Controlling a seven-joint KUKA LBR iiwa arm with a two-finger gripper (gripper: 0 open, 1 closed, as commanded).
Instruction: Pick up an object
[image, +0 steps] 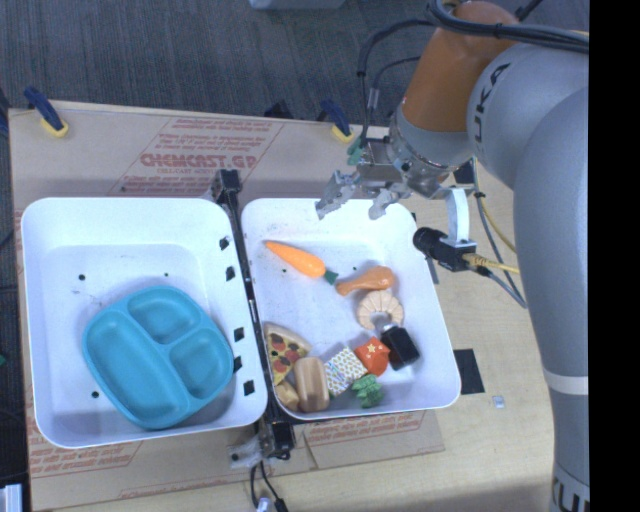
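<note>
**Spotter:** Where is the gripper sitting for you?

**Operator:** I see the gripper (358, 203) over the far rim of the right bin (432, 330), just inside its far edge. The fingers are spread apart and nothing sits between them. The grey arm (520, 110) with its orange band comes in from the right.

**Spotter:** What is there to pick?

**Operator:** All the small objects are in the right bin. A toy carrot (296, 259) lies nearest the gripper, on the bin floor, slanting from far-left to near-right, clear of the fingers. Just right of its green tip I see a toy chicken drumstick (366, 281). Nearer to me than that lies a pale shrimp-like piece (380, 309), and beside it a black block (401, 347) touching a red-orange piece (372, 356).

**Spotter:** And the near edge?

**Operator:** A pizza slice (285, 354) lies against the left wall of that bin, with a tan bread-like piece (311, 383) just beside it, then a checkered block (343, 369) and a small green piece (368, 393). They crowd together at the near side.

**Spotter:** The left bin?

**Operator:** The left bin (60, 240) holds a blue divided plate (158, 354), tilted toward its near side. Both bins rest on cardboard (190, 150) laid over the tabletop.
</note>
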